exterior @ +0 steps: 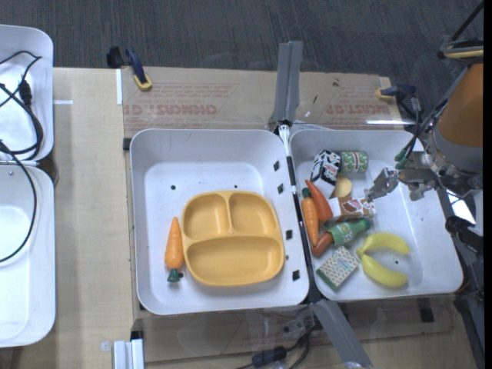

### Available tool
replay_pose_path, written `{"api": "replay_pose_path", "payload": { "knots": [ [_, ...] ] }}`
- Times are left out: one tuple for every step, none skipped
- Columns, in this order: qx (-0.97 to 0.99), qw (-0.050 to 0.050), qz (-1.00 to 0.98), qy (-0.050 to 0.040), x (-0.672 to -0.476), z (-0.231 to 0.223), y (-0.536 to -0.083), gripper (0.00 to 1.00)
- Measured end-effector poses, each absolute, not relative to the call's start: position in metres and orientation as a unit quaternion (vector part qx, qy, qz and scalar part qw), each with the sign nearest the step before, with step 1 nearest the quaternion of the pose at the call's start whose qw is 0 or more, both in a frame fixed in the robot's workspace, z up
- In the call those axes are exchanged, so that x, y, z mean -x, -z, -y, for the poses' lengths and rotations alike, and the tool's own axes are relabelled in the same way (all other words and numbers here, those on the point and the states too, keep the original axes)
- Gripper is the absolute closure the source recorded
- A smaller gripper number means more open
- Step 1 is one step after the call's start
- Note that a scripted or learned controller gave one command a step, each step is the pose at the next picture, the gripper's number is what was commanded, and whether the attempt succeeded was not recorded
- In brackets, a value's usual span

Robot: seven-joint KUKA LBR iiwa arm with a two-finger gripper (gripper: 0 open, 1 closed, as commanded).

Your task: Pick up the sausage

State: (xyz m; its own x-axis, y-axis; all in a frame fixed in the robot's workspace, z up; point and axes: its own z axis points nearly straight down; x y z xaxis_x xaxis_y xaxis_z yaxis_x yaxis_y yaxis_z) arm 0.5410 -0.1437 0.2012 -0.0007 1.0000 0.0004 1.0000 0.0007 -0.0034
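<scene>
Camera view: the gripper (pixel 382 183), jaws seen slightly parted and holding nothing, is poised in the right bin (pixel 430 283) above crowded toy food. The sausage (pixel 320 197), reddish, lies by the divider, touching a carrot (pixel 310 217); a neighbour could be grabbed instead. A yellow plate (pixel 233 237) is held in the left bin (pixel 150 206).
</scene>
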Motion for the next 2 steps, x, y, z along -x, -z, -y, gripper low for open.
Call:
{"api": "replay_pose_path", "payload": {
  "knots": [
    [0.732,0.001,0.681,-0.0014,-0.532,0.089,-0.190,0.00],
    [0.685,-0.012,0.728,0.0057,-0.569,0.097,-0.120,0.00]
  ]
}}
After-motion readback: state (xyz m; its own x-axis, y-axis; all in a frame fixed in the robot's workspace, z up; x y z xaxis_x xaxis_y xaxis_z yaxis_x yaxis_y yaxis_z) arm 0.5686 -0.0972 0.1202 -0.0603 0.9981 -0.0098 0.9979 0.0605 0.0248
